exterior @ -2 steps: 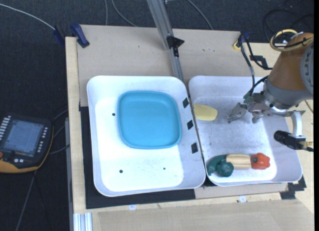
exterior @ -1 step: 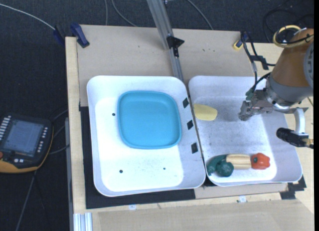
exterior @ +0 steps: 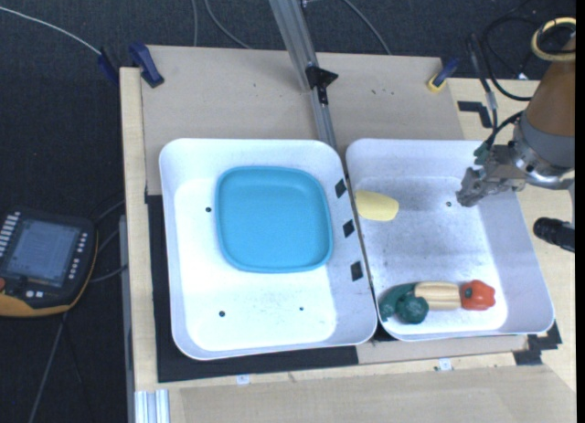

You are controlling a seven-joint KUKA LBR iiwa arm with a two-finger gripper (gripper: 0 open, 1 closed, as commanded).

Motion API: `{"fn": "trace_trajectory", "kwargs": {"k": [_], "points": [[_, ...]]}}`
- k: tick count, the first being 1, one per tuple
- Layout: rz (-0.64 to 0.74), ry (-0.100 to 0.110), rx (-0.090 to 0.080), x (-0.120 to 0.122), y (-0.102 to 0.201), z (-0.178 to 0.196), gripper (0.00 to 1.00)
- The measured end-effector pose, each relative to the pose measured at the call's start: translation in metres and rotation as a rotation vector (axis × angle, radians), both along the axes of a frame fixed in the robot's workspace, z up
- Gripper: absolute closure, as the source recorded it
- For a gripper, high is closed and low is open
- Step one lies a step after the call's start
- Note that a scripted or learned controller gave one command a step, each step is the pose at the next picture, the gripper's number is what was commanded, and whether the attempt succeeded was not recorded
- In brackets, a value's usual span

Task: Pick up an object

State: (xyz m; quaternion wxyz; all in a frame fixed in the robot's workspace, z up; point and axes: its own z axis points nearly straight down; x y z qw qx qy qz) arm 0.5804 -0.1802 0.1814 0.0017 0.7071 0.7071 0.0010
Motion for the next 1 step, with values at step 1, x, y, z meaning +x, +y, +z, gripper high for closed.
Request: {"fn": "trace_trajectory", "kwargs": {"k": [1], "points": [[0.0,-0.001,0.0,-0.0046,-0.0066,0.058,1.0]]}}
